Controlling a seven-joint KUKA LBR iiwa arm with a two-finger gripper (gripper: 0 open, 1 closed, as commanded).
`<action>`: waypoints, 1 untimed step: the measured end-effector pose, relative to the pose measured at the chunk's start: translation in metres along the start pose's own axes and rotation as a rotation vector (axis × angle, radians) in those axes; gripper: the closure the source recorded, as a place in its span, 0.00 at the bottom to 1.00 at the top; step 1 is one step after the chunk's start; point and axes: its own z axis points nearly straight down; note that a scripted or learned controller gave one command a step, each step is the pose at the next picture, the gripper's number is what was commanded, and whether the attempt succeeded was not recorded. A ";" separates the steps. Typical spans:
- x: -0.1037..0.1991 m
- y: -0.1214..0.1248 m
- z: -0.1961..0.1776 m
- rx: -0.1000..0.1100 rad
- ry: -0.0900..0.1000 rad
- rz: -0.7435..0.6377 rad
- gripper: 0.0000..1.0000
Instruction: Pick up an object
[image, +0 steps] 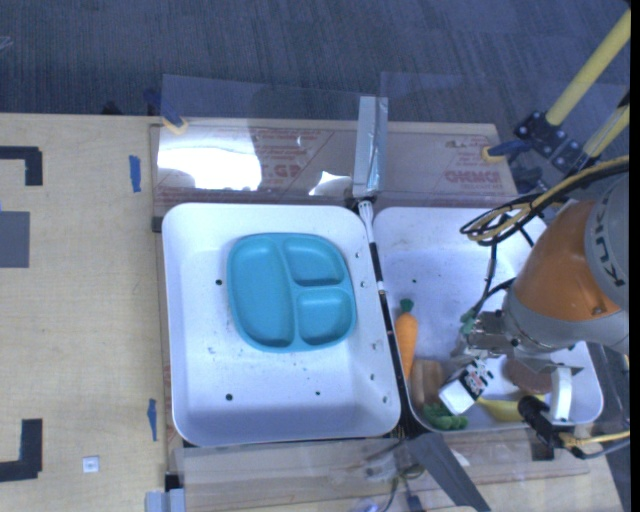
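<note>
Two white bins side by side on the table (80, 300): teal divided plate (292, 290) in the left bin (190, 390); carrot (407, 340) in the right bin (420, 240), gripper (478, 372) low beside it, fingers' opening impossible to tell.

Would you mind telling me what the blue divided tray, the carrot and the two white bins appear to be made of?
Blue divided tray: probably moulded plastic, with a smooth matte surface, one even colour and rounded compartment walls.
Carrot: likely a plastic toy, uniformly orange with a small green top.
White bins: seemingly thin plastic or enamelled metal, glossy, with soft reflections on the rims; the look leaves this open.
</note>
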 end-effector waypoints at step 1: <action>0.059 -0.006 -0.088 0.008 0.005 -0.372 1.00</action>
